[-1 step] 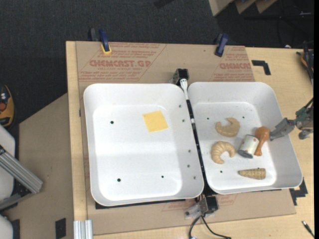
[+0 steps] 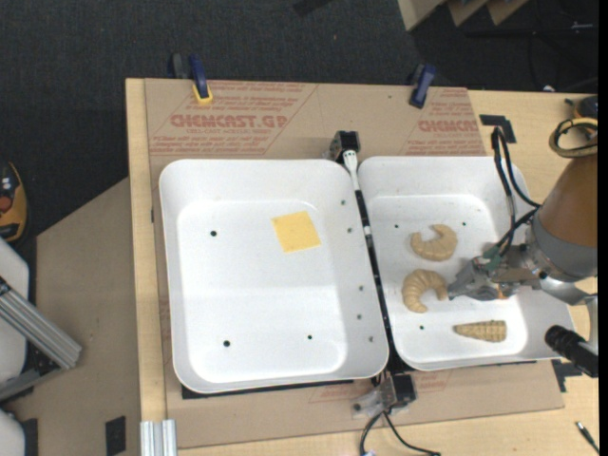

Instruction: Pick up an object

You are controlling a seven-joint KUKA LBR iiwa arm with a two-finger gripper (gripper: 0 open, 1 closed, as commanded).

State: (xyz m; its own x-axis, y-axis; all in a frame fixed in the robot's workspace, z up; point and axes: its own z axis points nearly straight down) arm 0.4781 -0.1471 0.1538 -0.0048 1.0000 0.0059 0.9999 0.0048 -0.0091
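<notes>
My gripper (image 2: pixel 467 286) hangs low in the right bin (image 2: pixel 385 255), and I cannot tell its state. One croissant (image 2: pixel 421 289) lies just left of it, another (image 2: pixel 435 242) up-left, a cone (image 2: pixel 481 331) just below. A yellow square (image 2: pixel 296 232) sits far left, in the other bin (image 2: pixel 190 283).

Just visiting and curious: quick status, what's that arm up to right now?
Gripper low in right bin, beside lower croissant; nothing seen held. Upper croissant and cone pastry lie apart. Yellow square in left bin.
</notes>
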